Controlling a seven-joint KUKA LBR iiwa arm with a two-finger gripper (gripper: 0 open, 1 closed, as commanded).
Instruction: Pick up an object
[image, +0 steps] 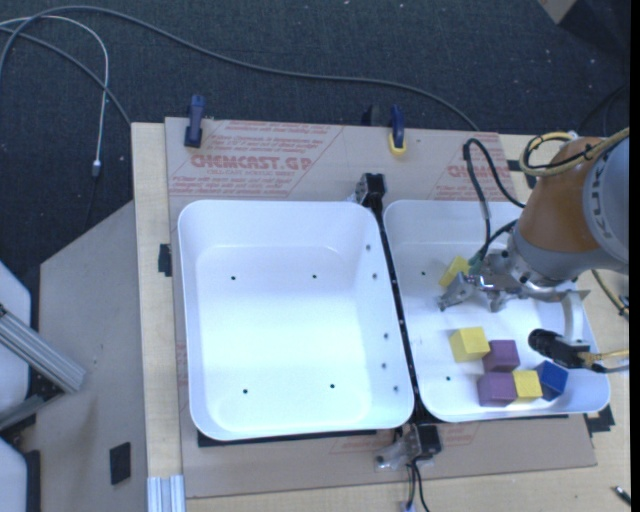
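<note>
In the right bin (440, 400), my gripper (462, 288) hangs low over the bin's middle, reaching in from the right. A small yellow block (456, 269) lies right at its tip, partly covered by it; whether it is gripped I cannot tell. Nearer the front of the bin lie a larger yellow block (469, 343), two purple blocks (502, 354) (495, 388), a small yellow block (527, 384) and a blue block (552, 378).
The left bin (200, 300) sits beside the right one, a black divider between them. The arm's grey body and orange band (560, 215) cover the right bin's far right part. Cables trail over the board behind.
</note>
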